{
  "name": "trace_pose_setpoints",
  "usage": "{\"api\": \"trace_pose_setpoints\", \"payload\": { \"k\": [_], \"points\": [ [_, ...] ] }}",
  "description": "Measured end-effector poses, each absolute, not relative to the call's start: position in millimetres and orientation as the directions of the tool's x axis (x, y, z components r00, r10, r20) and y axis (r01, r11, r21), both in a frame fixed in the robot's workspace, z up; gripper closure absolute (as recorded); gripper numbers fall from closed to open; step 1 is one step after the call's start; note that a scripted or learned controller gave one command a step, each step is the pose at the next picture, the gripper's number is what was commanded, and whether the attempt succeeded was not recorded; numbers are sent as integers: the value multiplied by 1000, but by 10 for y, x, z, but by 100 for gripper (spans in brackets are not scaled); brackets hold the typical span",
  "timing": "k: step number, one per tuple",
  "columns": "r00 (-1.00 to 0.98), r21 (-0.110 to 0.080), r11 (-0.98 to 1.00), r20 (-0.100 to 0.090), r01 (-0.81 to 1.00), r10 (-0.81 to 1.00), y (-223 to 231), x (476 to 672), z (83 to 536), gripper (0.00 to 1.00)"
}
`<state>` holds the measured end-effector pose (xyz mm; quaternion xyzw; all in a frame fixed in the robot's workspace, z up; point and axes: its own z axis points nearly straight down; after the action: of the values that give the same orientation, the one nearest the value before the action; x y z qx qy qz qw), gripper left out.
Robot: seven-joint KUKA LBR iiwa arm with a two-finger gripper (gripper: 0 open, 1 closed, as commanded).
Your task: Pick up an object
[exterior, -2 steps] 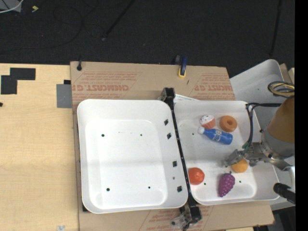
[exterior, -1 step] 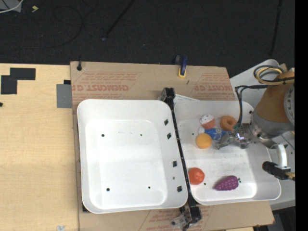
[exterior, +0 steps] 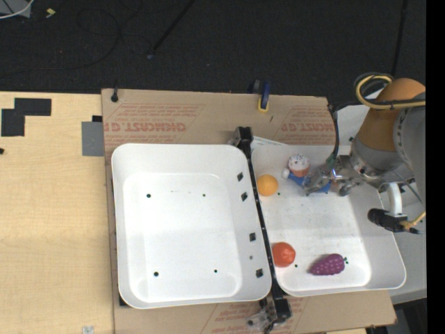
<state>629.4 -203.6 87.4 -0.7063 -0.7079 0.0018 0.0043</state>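
My two-finger metal gripper (exterior: 327, 181) hangs low over the upper part of the right shallow white plastic bin (exterior: 348, 221), reaching in from the right, with the orange band of my grey arm (exterior: 389, 127) above it. From this slanted view I cannot tell how my fingers stand — the metal parts blur together with what lies beside them.

Just to the left of my fingers sits a small blue-and-white toy figure with a round pale face and a touch of red (exterior: 298, 167), so near that I cannot tell if I touch it. It is the smallest-looking thing here in detail: a round head on a blue body, lying near the bin's far wall.

Further left, close to the divide between the two bins, rests a small round orange ball (exterior: 267, 184), smooth and evenly coloured. Near the bin's lower left lies a round red-orange fruit-like ball (exterior: 283, 254), and just beside it to the right a purple plastic bunch of grapes (exterior: 327, 264), bumpy and oval, lying on its side.

The left shallow white plastic bin (exterior: 132, 221) sits alongside, both on a brown cardboard sheet (exterior: 174, 120) laid over the pale wooden desk (exterior: 49, 221).
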Motion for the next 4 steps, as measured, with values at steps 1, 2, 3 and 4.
{"api": "trace_pose_setpoints", "payload": {
  "k": [1,2,3,4],
  "points": [
    [-6,-3,6,4,1000,1000,-1394,6444,870,0],
    [-5,-4,5,0,1000,1000,-1432,6437,976,100],
    [-11,15,10,3,1000,1000,-507,6473,2542,100],
    [-7,7,7,2,1000,1000,194,6451,3236,100]
  ]
}}
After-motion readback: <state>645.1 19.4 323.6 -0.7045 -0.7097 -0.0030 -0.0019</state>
